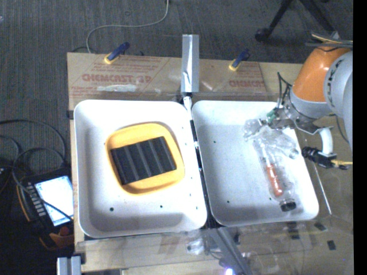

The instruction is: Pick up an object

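Note:
A crumpled clear plastic bottle point(274, 173) lies in the right bin point(229, 171), running from the bin's upper right down to its lower right corner, with an orange part inside and a dark cap at the low end. In the left bin point(92, 205) rests a yellow rounded tray-like object point(146, 156) with a black ribbed centre. My gripper point(274, 117) hangs at the right bin's upper right, just over the bottle's crumpled upper end; the grey wrist and orange band point(315, 76) sit behind it. Whether it touches the bottle is unclear.
A metal bar point(190, 67) stands upright behind the seam between the bins. Two blue-and-yellow clamps point(116, 52) hold the cardboard sheet at the back. A lit tablet point(53, 198) and cables lie on the floor at the left.

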### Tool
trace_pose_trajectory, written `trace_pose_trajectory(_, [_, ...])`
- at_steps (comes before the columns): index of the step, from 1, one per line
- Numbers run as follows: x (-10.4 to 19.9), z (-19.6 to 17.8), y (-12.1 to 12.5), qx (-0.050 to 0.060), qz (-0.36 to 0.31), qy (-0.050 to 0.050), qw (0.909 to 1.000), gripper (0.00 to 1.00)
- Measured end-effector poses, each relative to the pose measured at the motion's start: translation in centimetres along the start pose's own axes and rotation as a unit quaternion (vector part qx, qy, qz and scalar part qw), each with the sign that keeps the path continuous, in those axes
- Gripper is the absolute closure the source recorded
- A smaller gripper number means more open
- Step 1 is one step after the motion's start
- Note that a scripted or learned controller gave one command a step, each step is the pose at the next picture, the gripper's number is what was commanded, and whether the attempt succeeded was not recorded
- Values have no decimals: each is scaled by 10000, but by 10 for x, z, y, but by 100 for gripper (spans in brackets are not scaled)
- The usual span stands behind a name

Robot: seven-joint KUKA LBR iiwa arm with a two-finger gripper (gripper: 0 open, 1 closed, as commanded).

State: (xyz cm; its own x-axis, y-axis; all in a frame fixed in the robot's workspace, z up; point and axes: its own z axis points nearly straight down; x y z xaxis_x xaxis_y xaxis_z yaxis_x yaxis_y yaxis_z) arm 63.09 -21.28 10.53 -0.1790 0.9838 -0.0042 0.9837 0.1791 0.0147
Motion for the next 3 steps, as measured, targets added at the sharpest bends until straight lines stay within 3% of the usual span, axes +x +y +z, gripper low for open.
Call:
trace_pose_trajectory(1, [5,-2,-49,-223,-312,-79,9992,0])
trace_pose_trajectory(2, [12,-6,-63,-300,-778,-178,9964,0])
trace_pose_trajectory(3, [17,-10,-81,-342,-905,-215,9951,0])
